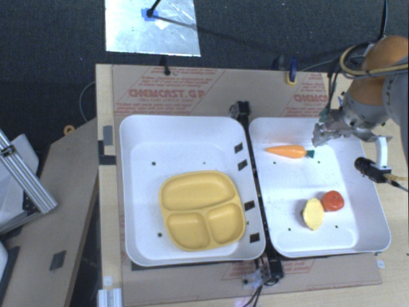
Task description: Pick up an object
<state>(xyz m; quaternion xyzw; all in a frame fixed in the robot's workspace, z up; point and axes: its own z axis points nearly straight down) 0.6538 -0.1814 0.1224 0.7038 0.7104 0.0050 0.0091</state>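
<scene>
Hovering over the far right part of the right bin (367,235), the gripper (324,133) sits just beside the green leaf end of the toy carrot (286,151) — near it, whether touching I can't tell. Nothing shows between the tips, so no grasp to report. Open or shut: cannot tell, the tool is too small and dark against the bin floor from this angle.

Layout reads as a pick setup: three loose items scattered in the right bin within easy reach of the arm (377,82), which comes in from that side. Carrot lies flat along the bin's far part, pointed end toward the divider. Yellow piece (312,214) and red tomato (332,201) sit touching near the front, well apart from the carrot. Left bin (137,171) holds a yellow divided tray (201,210) — flat, likely a poor pick.

My read: carrot is the target, approach stage, pick not yet made.
</scene>
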